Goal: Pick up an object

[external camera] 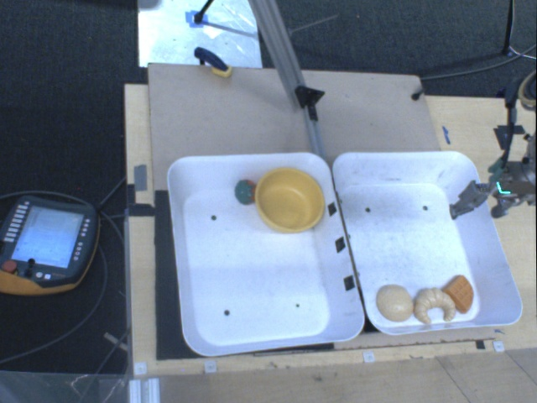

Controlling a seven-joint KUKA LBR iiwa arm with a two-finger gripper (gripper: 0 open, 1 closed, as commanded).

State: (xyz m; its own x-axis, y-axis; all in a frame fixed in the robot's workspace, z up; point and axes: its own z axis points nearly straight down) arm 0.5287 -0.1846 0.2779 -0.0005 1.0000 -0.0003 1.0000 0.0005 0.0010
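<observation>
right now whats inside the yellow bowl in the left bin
The yellow bowl shows only its own bare yellow inside. A small teal object sits against its outer left side, partly hidden by the rim.

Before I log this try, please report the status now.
Tool above right bin's right rim, holding nothing. Round beige bun, pale croissant, orange waffle piece untouched at near wall. Path clear.

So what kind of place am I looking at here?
Most likely a robotics lab test bench: two white bins holding toy food such as a croissant, a handheld control pendant on the floor, and a robot gripper reaching in.
</observation>
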